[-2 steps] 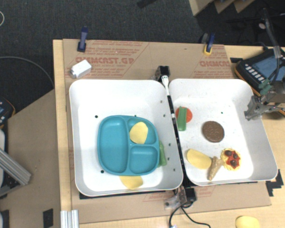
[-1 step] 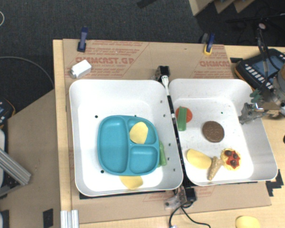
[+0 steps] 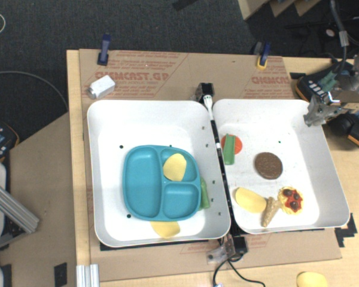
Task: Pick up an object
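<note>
The left bin (image 3: 102, 160) holds a teal divided tray (image 3: 146, 184) with a yellow piece (image 3: 175, 167) in its upper right compartment. A green piece (image 3: 204, 194) lies at the tray's right edge, and a yellow piece (image 3: 166, 228) sits just below the tray. In the right bin (image 3: 323, 154) lie a green and red item (image 3: 230, 148), a brown round disc (image 3: 268, 165), a yellow lump (image 3: 249, 200), a tan cone (image 3: 269, 211) and a red and yellow item (image 3: 291, 200). My gripper (image 3: 316, 113) hangs over the right bin's upper right corner, apart from all of them.
A small white block (image 3: 102, 86) rests on the cardboard behind the left bin. Blue clamps (image 3: 104, 48) (image 3: 262, 55) grip the board's far edge. A black bracket (image 3: 206, 92) sits where the bins meet. A yellow object (image 3: 311, 278) lies off the board at the lower right.
</note>
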